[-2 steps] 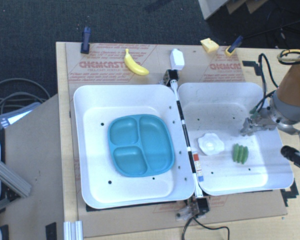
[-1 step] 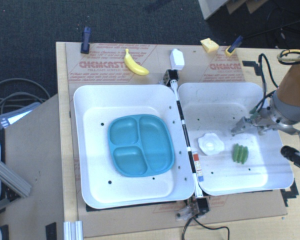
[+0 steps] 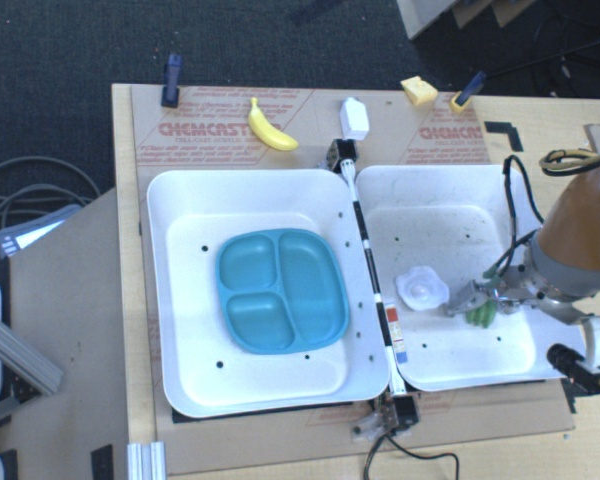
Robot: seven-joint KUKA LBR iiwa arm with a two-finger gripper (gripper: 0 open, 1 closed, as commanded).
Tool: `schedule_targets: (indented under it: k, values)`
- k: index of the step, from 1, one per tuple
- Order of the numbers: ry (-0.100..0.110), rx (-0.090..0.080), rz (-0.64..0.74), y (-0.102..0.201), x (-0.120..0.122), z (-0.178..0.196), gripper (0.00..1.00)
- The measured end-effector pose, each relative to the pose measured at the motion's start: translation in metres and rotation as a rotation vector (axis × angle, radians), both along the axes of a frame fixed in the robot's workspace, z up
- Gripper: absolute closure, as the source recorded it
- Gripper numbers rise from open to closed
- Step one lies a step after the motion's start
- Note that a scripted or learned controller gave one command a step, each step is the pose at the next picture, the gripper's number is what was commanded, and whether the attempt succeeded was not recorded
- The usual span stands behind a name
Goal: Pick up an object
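Reaching in from three o'clock, the arm [image 3: 580, 233] sits low over the right bin [image 3: 430, 193], with the gripper [image 3: 472, 303] down near that bin's floor. How the jaws stand I cannot tell: the metal tips blur into what lies under them. A small green object [image 3: 482, 315] sits right at the tips, toward four o'clock in the bin, and a clear, crumpled-looking piece [image 3: 421, 289] lies just beside it at nine o'clock. Nothing visibly rests between the jaws, so no hold can be claimed.

The likely risk is a miss: the green object is small and low, and closing tips could nudge it aside or ride over it. The clear piece could also be caught instead, or pushed away. The blue divided plate [image 3: 280, 290] in the left bin [image 3: 180, 218] lies well apart.
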State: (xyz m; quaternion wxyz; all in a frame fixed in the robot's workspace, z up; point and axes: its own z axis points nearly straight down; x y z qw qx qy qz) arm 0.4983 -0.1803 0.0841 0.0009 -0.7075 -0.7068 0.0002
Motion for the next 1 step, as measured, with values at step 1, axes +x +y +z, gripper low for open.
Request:
schedule_targets:
  k: [1]
  values:
    - [-0.003,-0.001,-0.001,-0.0001,0.0006,0.01,1.0]
